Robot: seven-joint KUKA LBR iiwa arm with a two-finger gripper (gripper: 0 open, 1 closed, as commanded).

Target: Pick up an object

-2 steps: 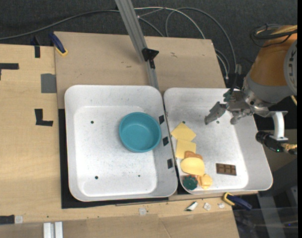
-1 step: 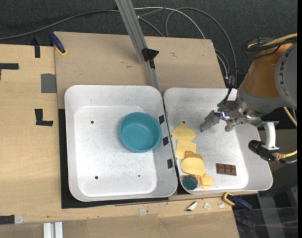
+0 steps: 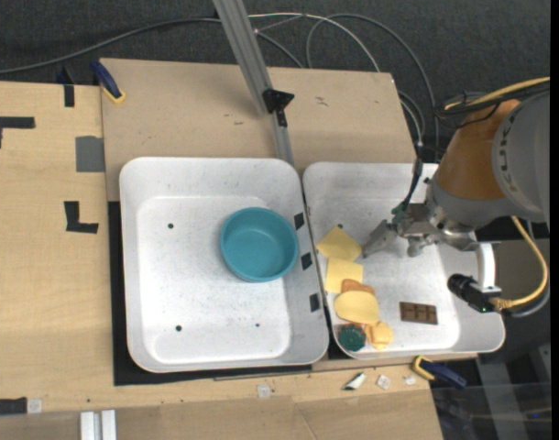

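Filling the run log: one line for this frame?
gripper: over right bin, nothing seen held | yellow pieces, brown block: right bin | blue bowl: left bin

arm (image 3: 499, 168) cut off at the 3 o'clock edge. gripper (image 3: 389, 236) fingers too small to resolve. right bin (image 3: 371, 186) partly hidden beneath arm at 3 o'clock. small teal item (image 3: 352, 338) at 6 o'clock indistinct.

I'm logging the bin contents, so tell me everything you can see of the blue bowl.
The blue bowl is round, teal-blue and looks like smooth plastic. It stands upright, mouth up, with nothing visible inside. It sits on the floor of the left bin, toward that bin's right side and close to the divider between the bins. Nothing else touches it.
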